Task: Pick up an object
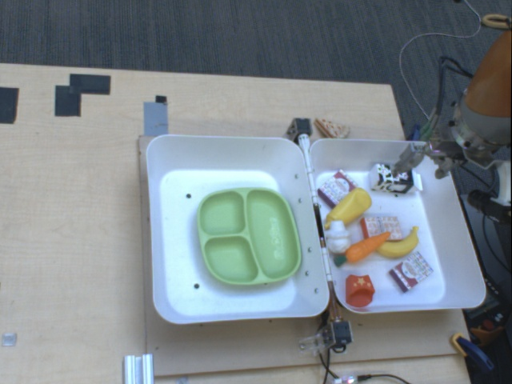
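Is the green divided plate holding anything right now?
Empty. All three compartments of the green plate show bare in the left bin; the toys lie in the right bin.

Pale wooden bench (72, 238) with dark tape patches (80, 93), against grey ribbed carpet floor (224, 22)

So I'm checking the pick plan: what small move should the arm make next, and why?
Probably lower the end effector slightly toward the black-and-white object. It sits at the right bin's far edge just beside that object, apart from the yellow pepper cluster.
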You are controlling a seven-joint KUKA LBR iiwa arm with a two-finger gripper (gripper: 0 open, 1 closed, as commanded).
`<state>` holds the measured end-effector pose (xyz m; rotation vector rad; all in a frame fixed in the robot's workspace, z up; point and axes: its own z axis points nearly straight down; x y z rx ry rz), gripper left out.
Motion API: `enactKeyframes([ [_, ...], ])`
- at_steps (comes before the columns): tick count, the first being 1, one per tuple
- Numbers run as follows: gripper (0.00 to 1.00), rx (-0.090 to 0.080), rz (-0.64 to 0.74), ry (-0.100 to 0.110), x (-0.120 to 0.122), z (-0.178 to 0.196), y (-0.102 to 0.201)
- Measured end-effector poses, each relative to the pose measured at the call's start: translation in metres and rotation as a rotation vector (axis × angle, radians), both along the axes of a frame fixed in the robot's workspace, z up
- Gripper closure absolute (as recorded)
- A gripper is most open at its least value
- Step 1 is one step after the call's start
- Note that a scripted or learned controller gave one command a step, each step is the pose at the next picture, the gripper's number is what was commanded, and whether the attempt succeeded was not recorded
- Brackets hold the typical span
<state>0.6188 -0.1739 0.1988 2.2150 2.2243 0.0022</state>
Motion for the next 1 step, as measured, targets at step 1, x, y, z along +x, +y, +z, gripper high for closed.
enactKeyframes([
  [1,0.00,0.000,-0.002,-0.008,-0.0667,-0.1018,0.0098],
])
